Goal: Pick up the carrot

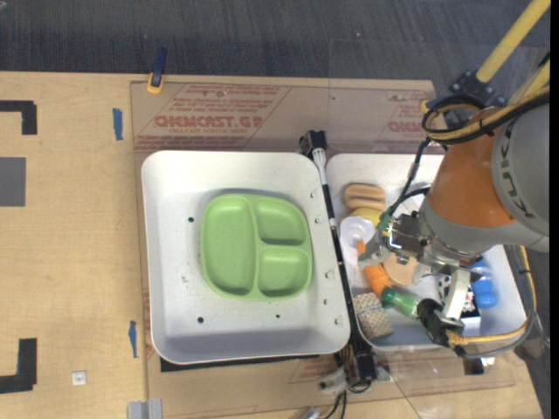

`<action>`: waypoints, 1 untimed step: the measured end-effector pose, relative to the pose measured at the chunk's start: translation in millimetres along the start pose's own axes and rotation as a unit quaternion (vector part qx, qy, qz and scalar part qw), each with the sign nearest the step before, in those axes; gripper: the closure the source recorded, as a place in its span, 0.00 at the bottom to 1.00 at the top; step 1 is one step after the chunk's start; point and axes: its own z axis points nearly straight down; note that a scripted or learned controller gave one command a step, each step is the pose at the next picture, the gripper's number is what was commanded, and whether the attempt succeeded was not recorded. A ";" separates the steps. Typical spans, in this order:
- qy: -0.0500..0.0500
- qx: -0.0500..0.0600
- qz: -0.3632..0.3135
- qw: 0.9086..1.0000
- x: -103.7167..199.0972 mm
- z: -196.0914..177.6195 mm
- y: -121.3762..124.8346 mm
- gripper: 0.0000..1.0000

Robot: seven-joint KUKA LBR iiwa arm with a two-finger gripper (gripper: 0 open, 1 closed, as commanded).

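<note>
The carrot (376, 278) is a short orange piece lying in the right bin (515, 321), near its left wall. My gripper (389, 244) hangs low over that bin, just above and slightly right of the carrot, and its metal head hides part of what lies beneath. I see nothing clearly held in it. The grey arm with its orange band (467, 190) reaches in from the right and covers the bin's middle.
Around the carrot lie a white cup (355, 230), a bun (365, 196), a green bottle (402, 302), a mesh-patterned item (374, 320), a tan disc (405, 272) and a blue object (484, 291). The left bin (166, 260) holds a green divided plate (256, 244).
</note>
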 end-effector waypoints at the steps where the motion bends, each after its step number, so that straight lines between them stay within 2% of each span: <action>1: 0.000 0.000 0.000 1.000 0.0 0.0 0.0 0.00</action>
